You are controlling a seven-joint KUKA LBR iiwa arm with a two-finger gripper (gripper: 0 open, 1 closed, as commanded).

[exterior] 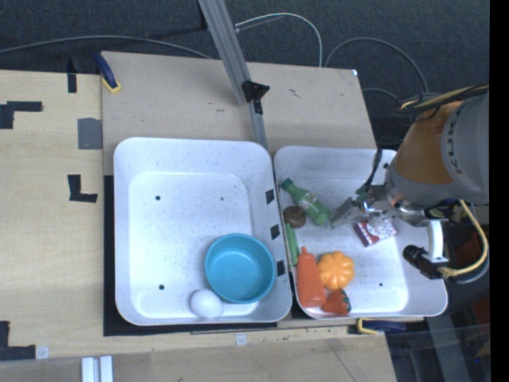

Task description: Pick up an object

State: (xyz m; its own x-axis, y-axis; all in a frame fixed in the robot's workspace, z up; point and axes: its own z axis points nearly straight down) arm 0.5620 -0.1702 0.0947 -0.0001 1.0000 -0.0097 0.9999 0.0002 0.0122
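A grey arm with an orange band [433, 153] is seen reaching in from the right over the right-hand shallow white bin [398, 293], and its gripper [367, 207] is lowered near the middle of that bin. Whether the jaws are apart or together cannot be told, as they are too small and dark against the wrist.

Directly beside the gripper, a small red-and-white packet [375, 231] lies flat on the bin floor; it is judged the likeliest target, since the gripper is placed just above its upper edge. Nothing is seen between the jaws, so no hold is claimed.

To the left, a green plastic bottle [305, 201] lies tilted, with a small brown round object [294, 216] just below it. Further down, an orange toy pumpkin [336, 269] rests touching a red-orange carrot-shaped toy [309, 278], crowded against the lower left corner.

In the left-hand white bin [143, 213], a blue bowl [239, 267] stands upright with a white ball [207, 302] just beside it, well apart from the gripper. Both bins sit side by side on the pale wooden table [175, 94].
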